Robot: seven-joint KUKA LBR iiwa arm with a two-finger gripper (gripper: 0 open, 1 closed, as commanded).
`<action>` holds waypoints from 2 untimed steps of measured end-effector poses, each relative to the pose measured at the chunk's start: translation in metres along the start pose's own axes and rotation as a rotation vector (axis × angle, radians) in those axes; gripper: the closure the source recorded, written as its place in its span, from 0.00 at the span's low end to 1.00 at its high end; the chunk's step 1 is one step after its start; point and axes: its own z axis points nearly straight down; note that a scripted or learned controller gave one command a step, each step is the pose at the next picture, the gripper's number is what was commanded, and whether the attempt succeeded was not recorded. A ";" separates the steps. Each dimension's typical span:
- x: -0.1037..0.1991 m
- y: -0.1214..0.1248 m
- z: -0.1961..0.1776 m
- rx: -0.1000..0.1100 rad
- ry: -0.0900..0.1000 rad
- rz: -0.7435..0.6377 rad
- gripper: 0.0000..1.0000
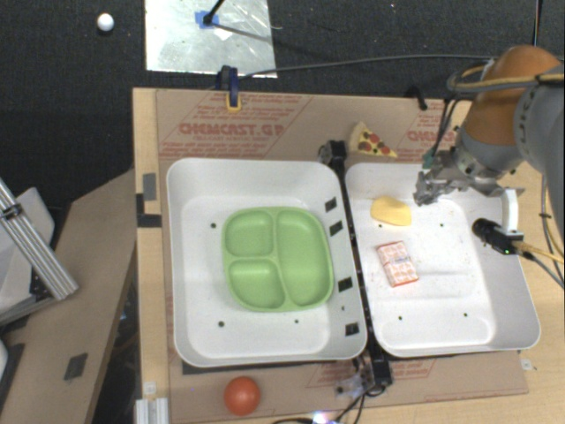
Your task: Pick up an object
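Nearest to us, on the worktop's front edge, sits a small orange-red ball (242, 395), outside both bins. Our task's likely candidates lie further back in the right bin (503, 325): a yellow wedge-like piece (391, 210) near the bin's back, and a small pink-and-white packet (397, 264) lying flat towards the middle, apart from it.

We see the hand (426, 190) low at the right bin's back, just beside the yellow piece on its right — whether it touches the piece we cannot tell. We also cannot tell whether the hand is released or clenched; from this slant its tip is too small and dark. Nothing visibly sits lifted in it, so we judge the pick not yet done: both pieces rest on the bin floor, and the grasp and lift remain.

Moving outward, the left bin (194, 193) carries a green divided tray (277, 257), lying flat and roughly centred. A black strip of clips runs between the two bins. Behind them, on the brown printed board (265, 122), lies a toy pizza slice (371, 141), and a blue-and-yellow clamp (229, 87) grips the board's back edge.

Beyond that, the room is mostly black cloth, with a shiny foil sheet (208, 25) and a small white ball (106, 22) on it — cables trail across towards the arm.
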 end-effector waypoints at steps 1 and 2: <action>0.000 0.003 -0.065 -0.003 -0.001 -0.001 1.00; 0.001 0.014 -0.116 -0.003 -0.001 -0.003 1.00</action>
